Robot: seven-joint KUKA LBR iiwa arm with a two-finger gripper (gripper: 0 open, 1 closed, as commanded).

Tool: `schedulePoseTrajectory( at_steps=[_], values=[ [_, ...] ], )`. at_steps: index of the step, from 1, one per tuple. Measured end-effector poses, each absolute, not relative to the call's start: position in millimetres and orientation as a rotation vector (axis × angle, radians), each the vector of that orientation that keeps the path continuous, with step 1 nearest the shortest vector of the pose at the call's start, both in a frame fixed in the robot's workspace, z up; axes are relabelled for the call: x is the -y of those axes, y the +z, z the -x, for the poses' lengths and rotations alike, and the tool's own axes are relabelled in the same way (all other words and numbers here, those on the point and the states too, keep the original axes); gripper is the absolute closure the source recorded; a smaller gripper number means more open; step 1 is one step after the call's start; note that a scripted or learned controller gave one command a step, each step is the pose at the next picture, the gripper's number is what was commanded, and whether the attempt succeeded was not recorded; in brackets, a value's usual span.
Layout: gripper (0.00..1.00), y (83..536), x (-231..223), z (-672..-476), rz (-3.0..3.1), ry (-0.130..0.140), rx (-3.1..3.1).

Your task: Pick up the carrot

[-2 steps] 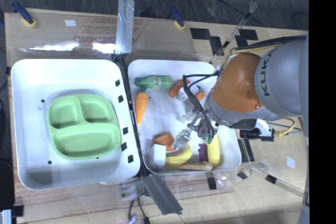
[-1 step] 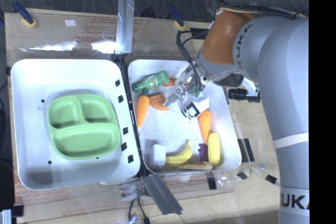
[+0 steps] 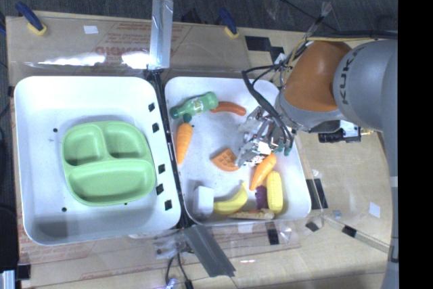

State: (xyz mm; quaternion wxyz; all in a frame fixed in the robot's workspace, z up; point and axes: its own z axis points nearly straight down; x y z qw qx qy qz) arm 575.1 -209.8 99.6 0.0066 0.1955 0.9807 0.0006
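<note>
My arm (image 3: pixel 352 88), smooth grey metal with a glossy orange band, reaches in from the right over 2 shallow white plastic bins. The left bin (image 3: pixel 34 145) holds a rounded green tray (image 3: pixel 107 162) moulded into 3 compartments. The right bin (image 3: pixel 203 88) holds the toy food. A green bottle (image 3: pixel 195 105) lies tilted near the bin's far edge, a thin curved orange piece (image 3: pixel 231 107) just beside it. A curved yellow banana (image 3: pixel 232 202) lies along the near wall, beside a white block (image 3: pixel 204 198) and an upright corn cob (image 3: pixel 275 191). One tapered carrot (image 3: pixel 183 141) lies by the left wall; another carrot (image 3: pixel 262 170) sits just under my claw (image 3: pixel 260 140). A pizza wedge (image 3: pixel 225 160) lies close by. Whether my claw is apart or together, I cannot tell.
</note>
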Motion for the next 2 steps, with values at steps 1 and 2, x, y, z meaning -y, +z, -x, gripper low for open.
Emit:
schedulePoseTrajectory(
  at_steps=[1, 2],
  values=[
    [0.0, 100, 184, -524.5, -0.27, -0.005, -3.113],
    [0.0, 101, 208, -495.7, -0.277, -0.001, -3.106]
  ],
)
